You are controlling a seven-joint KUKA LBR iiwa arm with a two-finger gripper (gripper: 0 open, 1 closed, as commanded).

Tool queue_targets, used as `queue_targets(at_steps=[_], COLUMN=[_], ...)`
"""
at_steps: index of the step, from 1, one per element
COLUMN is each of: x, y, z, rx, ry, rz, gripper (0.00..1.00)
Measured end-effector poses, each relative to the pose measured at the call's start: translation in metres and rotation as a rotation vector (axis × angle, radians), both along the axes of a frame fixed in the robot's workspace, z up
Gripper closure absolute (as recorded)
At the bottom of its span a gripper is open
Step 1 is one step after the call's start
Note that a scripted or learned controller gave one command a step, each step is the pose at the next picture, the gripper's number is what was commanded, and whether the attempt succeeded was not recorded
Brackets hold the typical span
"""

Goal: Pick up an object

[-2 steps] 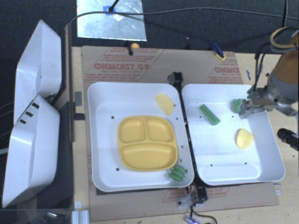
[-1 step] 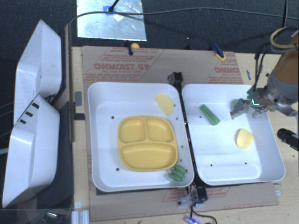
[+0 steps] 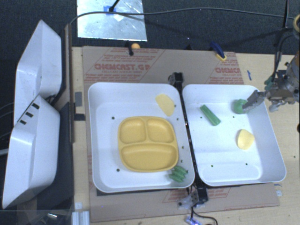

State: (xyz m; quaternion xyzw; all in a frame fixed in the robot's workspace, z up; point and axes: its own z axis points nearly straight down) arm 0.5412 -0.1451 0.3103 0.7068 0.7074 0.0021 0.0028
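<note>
In the right bin (image 3: pixel 225 172) lie a green stick (image 3: pixel 210 115) left of the middle, a small green piece (image 3: pixel 240 106) near the back right, and a pale yellow lemon-shaped piece (image 3: pixel 245 139) further forward. My gripper (image 3: pixel 260 101) reaches in over the bin's right rim, its tip right beside the small green piece and seeming to touch it. I cannot make out whether the piece is held. The left bin (image 3: pixel 101 125) holds a yellow divided plate (image 3: pixel 148 143), a pale yellow flat piece (image 3: pixel 165 104) and a green ridged piece (image 3: pixel 178 174).
The two bins meet at a dark seam (image 3: pixel 186 130) with a clamp at each end. They rest on a cardboard sheet (image 3: pixel 154 62). White housings (image 3: pixel 35 116) stand at the far left, and cables (image 3: pixel 211 13) run across the dark floor behind.
</note>
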Motion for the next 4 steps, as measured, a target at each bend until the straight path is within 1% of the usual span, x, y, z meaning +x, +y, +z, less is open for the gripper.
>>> queue_targets(at_steps=[1, 2, 3, 4], x=[0.0, 0.0, 0.0, 0.0], y=[0.0, 0.0, 0.0, 0.0], z=[0.008, 0.007, 0.018, 0.018], rx=[0.001, 0.001, 0.0, 0.001], ry=[0.005, 0.005, 0.004, 0.005], rz=[0.001, 0.001, 0.002, 0.002], gripper=[1.0, 0.0, 1.0, 0.0])
